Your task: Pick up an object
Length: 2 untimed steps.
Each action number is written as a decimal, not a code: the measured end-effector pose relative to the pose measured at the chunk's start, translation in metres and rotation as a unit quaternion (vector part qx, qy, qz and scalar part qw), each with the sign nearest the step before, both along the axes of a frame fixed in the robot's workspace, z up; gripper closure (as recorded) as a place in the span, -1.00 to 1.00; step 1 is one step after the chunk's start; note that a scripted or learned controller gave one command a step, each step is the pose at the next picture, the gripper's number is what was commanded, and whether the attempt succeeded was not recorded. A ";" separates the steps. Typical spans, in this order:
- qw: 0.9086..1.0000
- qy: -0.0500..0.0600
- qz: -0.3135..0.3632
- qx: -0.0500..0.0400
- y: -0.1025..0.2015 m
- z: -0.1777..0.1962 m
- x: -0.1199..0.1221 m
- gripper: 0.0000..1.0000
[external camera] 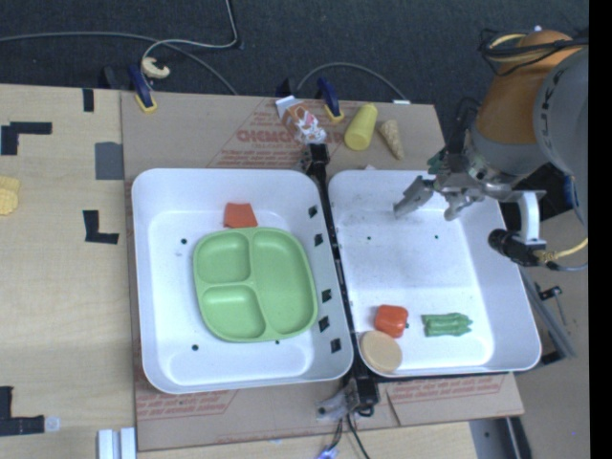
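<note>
A wooden worktop (57, 256) carries a brown cardboard sheet (191, 137) with red printed lettering near its far edge. Black tape marks (96, 226) sit on the bare wood at left, beside a grey square patch (109, 159). A pale yellow item (8, 196) lies at the far left edge. On the cardboard's far side rest a yellow cylinder (360, 126), a tan cone shape (393, 139) just right of it, and a small crumpled wrapper (298, 117). Blue clamps (143, 89) grip the far edge. Thin cables (191, 36) trail across dark carpet (382, 17) beyond.
</note>
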<state>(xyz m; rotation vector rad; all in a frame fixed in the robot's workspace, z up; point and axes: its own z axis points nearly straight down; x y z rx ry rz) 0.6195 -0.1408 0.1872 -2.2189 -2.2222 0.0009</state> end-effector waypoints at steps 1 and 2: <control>1.000 0.002 -0.001 0.001 0.028 -0.068 -0.103 -1.00; 1.000 0.001 -0.001 0.000 0.045 -0.075 -0.137 -1.00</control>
